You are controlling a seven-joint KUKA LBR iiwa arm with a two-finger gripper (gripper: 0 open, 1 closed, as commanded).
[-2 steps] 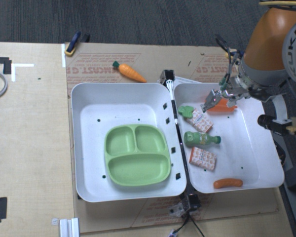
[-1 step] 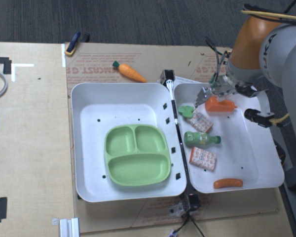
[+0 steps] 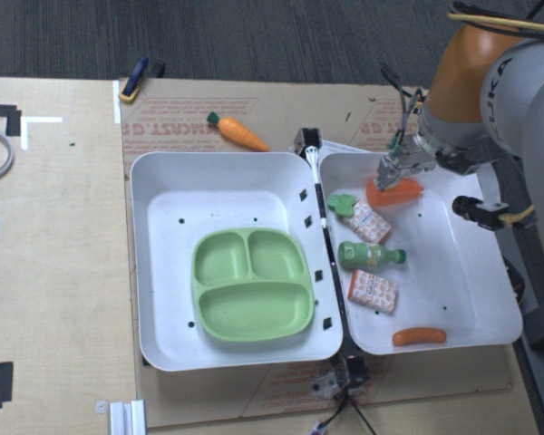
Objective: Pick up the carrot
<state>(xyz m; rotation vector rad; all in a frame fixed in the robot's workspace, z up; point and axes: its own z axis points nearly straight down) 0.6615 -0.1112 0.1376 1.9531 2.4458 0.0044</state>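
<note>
So the claw point(image 3: 395, 172) is down at the back of the right bin point(image 3: 476, 279), sitting right on top of an orange-red chunk point(image 3: 401, 193), and honestly I can't tell from this angle whether it's spread or pinched, or whether it has anything at all. Going left to right: the carrot point(image 3: 239, 132), orange with a little green top, is lying on the cardboard point(image 3: 181, 116) behind the left bin point(image 3: 163, 166), outside both bins and well apart from the claw. The left bin just has a green divided plate point(image 3: 252, 284) in it. Then in the right bin there's a snack packet point(image 3: 370, 223), a green bottle point(image 3: 367, 256) on its side, another packet point(image 3: 374, 290), the orange-red chunk under the claw, and a sausage-looking thing point(image 3: 419, 336) near the front edge. My worry is that it grabs the wrong thing. That chunk is about carrot colour, so the program may be going for it instead, and the sausage is another orange decoy. And if it does go for the real one, the carrot lies close to the left bin's back rim, so a low approach could clip the rim or nudge the carrot so it rolls off.
</note>
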